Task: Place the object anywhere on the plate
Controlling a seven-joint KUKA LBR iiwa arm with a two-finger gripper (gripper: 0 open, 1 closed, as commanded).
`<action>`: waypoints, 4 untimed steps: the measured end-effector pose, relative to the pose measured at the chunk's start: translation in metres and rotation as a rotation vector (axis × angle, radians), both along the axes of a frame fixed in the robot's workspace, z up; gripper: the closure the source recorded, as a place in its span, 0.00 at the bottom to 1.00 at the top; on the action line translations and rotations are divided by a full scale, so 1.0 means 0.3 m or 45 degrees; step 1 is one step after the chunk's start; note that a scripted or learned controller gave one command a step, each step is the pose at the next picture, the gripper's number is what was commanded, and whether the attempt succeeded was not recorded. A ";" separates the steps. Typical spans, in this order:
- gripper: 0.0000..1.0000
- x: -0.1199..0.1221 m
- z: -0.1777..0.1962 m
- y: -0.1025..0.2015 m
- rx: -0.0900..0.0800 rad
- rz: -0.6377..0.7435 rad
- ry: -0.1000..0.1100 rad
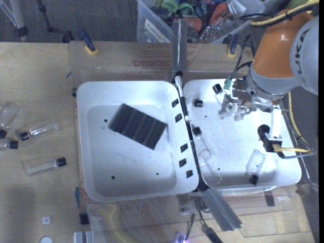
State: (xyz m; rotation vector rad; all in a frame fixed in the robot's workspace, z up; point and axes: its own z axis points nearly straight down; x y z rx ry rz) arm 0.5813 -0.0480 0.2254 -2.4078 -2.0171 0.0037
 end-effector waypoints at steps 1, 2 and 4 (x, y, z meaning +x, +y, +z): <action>1.00 0.232 -0.138 0.151 0.000 -0.143 -0.002; 1.00 0.283 -0.006 0.285 -0.002 -1.019 -0.001; 1.00 0.228 0.047 0.753 0.001 -0.481 -0.004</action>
